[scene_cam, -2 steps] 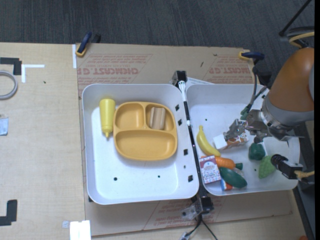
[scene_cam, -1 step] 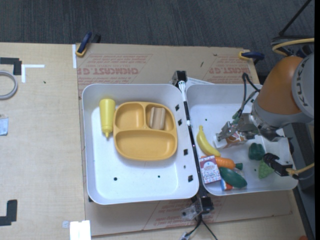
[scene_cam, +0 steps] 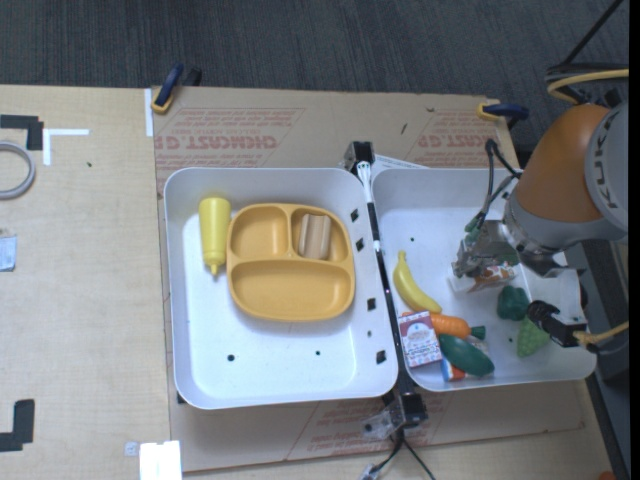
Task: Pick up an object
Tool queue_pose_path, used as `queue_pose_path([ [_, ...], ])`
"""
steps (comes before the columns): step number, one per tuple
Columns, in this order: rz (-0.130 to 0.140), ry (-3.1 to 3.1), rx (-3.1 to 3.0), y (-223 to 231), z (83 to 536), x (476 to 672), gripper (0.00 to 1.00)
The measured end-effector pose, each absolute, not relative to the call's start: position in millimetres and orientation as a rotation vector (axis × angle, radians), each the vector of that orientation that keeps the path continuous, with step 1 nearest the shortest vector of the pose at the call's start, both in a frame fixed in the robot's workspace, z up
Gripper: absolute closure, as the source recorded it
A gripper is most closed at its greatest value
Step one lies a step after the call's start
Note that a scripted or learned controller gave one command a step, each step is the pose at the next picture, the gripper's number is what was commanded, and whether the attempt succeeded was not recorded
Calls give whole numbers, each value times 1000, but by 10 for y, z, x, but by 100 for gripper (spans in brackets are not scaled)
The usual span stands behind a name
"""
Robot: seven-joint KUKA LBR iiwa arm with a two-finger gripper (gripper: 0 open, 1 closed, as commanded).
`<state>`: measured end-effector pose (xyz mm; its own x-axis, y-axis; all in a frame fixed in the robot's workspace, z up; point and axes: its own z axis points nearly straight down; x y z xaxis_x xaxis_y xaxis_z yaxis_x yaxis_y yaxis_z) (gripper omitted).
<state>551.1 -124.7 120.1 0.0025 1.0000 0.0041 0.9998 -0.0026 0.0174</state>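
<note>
Reaching into the right-hand shallow white bin (scene_cam: 570, 368) from the right, grey arm with orange band (scene_cam: 562, 183) angled down, gripper (scene_cam: 478, 261) low over the bin floor. Gripper state: cannot tell, tip a dark cluttered blur against a small reddish-brown object (scene_cam: 492, 277) directly under it. No grasp claimed; nothing visibly between the tips.

Candidate objects, placed relative to gripper:
- Yellow plastic banana (scene_cam: 413, 286), to the left, near the bin divider.
- Red-and-white small carton (scene_cam: 420, 338), below-left, touching an orange plastic carrot (scene_cam: 450, 324).
- Dark green rounded vegetable toy (scene_cam: 466, 357), below, beside the carton.
- Two green lumpy toys (scene_cam: 515, 302), just right and below, near the bin's right wall.

Far left, in the other white bin (scene_cam: 185, 298): yellow squeeze bottle (scene_cam: 213, 231) lying beside a yellow three-compartment plastic tray (scene_cam: 290, 262), with a tan cylinder (scene_cam: 315, 235) in its upper-right compartment. Well apart from the gripper.

Judgement: descent aimed at the reddish-brown item. Neighbours crowded close on the right; risk of nudging the green toys or a partial pinch.
</note>
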Motion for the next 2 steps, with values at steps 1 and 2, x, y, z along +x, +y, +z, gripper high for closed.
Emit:
queue_pose_path([
  [1, 24, 2213, 2217, -1245, 1201, 5511, 0],
  [2, 0, 2007, 2418, -923, 922, 4969, 0],
])
